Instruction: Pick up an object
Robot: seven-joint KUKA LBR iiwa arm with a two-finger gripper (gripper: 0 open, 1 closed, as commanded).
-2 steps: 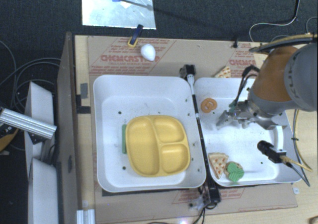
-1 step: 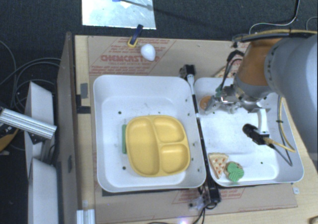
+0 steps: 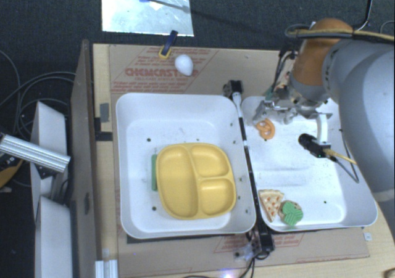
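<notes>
In the right bin (image 3: 345, 209), an orange pretzel-shaped piece (image 3: 265, 129) lies near the far left corner. My gripper (image 3: 275, 114) hangs just above and slightly right of it, under the grey arm with the orange band. A pizza-slice toy (image 3: 270, 200) and a green bumpy piece (image 3: 291, 212) lie together at the bin's near left corner. The left bin (image 3: 133, 147) holds a yellow divided plate (image 3: 195, 180) with a green strip (image 3: 153, 172) showing at its left edge.
A white egg-like ball (image 3: 183, 64) and a small blue and yellow item (image 3: 167, 45) rest on the cardboard behind the left bin. A black clip (image 3: 234, 89) sits at the far end of the divider between the bins.
</notes>
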